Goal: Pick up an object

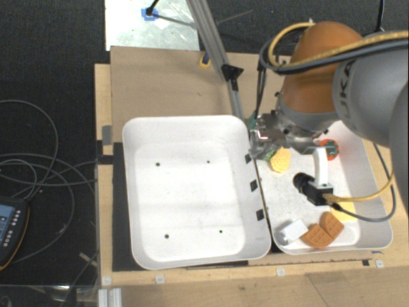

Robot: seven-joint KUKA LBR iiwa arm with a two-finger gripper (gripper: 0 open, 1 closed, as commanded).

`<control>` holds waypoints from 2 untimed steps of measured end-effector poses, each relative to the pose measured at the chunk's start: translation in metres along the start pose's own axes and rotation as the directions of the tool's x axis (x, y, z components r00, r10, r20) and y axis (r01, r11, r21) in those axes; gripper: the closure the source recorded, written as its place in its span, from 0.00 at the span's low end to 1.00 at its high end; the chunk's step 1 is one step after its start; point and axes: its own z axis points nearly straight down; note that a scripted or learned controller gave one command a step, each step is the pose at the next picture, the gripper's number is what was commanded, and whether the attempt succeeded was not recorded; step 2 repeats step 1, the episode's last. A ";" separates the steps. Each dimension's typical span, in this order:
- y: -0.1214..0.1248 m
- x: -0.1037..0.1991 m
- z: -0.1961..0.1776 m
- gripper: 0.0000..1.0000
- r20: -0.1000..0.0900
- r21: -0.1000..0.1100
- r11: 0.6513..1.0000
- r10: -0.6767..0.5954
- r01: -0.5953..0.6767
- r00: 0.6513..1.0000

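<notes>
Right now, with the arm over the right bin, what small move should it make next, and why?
Probably a short, straight descent. The hand hangs at the right bin's left edge, just beside the yellow piece, with no object visibly between its fingers. That piece looks nearest; the waffle-like pieces lie farther away, near the front wall.

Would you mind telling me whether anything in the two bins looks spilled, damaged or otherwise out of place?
Nothing stands out. The right bin holds a yellow piece, two orange waffle-like pieces, a small white block and a red-and-green item partly hidden by the arm, all lying loose inside the rim. The gripper sits low by the bins' shared edge.
</notes>
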 end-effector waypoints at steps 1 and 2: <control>0.007 0.050 0.010 1.00 0.001 -0.001 1.000 0.001 -0.001 1.000; 0.007 0.050 0.010 1.00 0.001 -0.001 1.000 0.001 -0.001 1.000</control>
